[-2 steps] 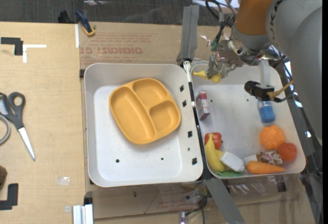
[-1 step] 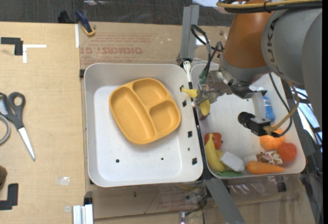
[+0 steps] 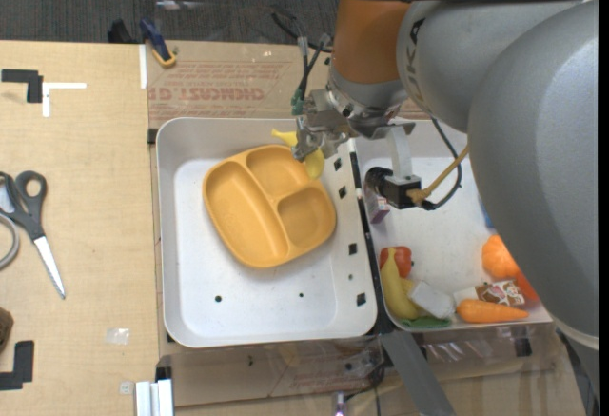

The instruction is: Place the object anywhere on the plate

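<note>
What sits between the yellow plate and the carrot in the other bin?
In the camera view, between the plate and the carrot come the bins' shared wall and a banana.

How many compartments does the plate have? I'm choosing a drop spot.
3. The yellow plate in the left bin has a long compartment on its left, one at upper right beside the hand, and one at lower right.
</note>
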Robot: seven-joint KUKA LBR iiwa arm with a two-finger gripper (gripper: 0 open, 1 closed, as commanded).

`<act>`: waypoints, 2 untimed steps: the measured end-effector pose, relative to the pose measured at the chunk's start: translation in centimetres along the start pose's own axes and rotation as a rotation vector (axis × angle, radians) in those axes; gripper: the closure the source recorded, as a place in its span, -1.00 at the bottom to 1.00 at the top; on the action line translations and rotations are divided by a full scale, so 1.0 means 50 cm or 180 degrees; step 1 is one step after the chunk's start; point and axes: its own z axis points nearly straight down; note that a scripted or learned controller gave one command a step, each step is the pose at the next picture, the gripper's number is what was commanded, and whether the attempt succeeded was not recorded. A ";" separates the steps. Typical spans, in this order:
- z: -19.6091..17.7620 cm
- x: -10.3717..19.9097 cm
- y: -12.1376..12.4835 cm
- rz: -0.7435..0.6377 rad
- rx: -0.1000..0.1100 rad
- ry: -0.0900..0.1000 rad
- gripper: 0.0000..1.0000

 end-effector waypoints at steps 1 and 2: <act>0.000 -0.001 0.000 0.0000 0.0000 -0.0002 -1.00; -0.017 -0.003 0.000 -0.0004 0.0004 -0.0007 1.00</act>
